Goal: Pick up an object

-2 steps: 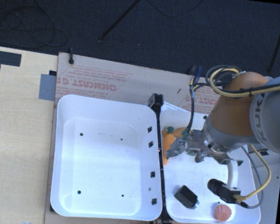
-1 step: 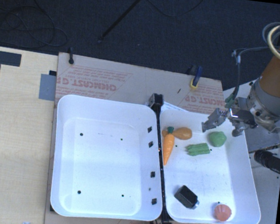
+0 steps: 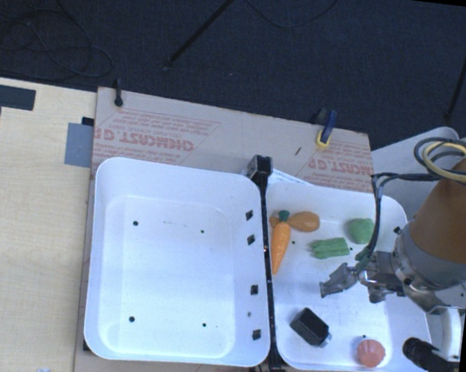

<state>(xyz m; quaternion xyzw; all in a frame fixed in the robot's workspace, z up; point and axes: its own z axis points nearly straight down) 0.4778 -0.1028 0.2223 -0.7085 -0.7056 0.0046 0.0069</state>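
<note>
So the pincer (image 3: 341, 282) is hanging over the middle of the right bin (image 3: 400, 213), fingers spread a bit and nothing sitting between them. Just past it toward the bin's far edge a green block (image 3: 329, 248) is lying, with a rounder green piece (image 3: 360, 230) beside it. An orange carrot (image 3: 278, 242) is resting along the bin's left edge, touching an orange lump (image 3: 304, 222). A black block (image 3: 311, 326) and a pink ball (image 3: 370, 353) are sitting near the near edge. The left bin (image 3: 111, 207) is sitting alongside.
</note>
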